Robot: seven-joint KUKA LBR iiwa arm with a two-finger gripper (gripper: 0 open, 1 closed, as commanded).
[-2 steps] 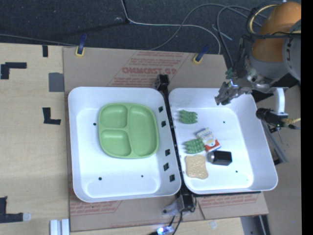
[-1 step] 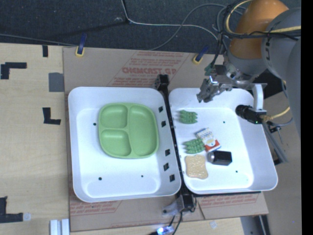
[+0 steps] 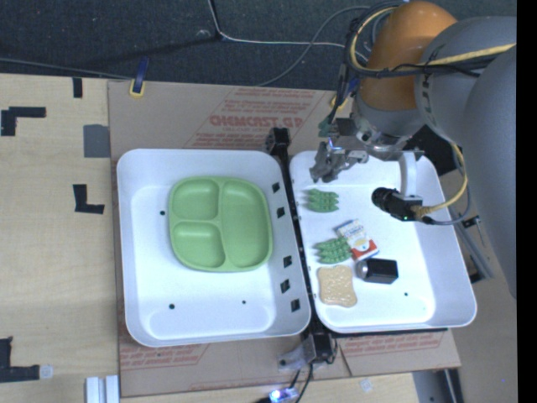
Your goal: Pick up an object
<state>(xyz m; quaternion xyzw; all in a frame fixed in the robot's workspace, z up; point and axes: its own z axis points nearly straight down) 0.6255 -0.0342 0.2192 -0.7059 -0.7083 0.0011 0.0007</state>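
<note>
The gripper (image 3: 325, 171) hangs just above the upper green pea pod (image 3: 320, 199) in the right bin (image 3: 436, 309). I cannot tell its state. Nothing is lifted yet; descent, grasp and lift all remain.

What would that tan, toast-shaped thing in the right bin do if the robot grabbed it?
The toast-shaped piece lies flat, so it probably won't roll. It looks thin and likely light. Lying so low in the right bin, it may prove hard to pinch and could slide instead.
</note>
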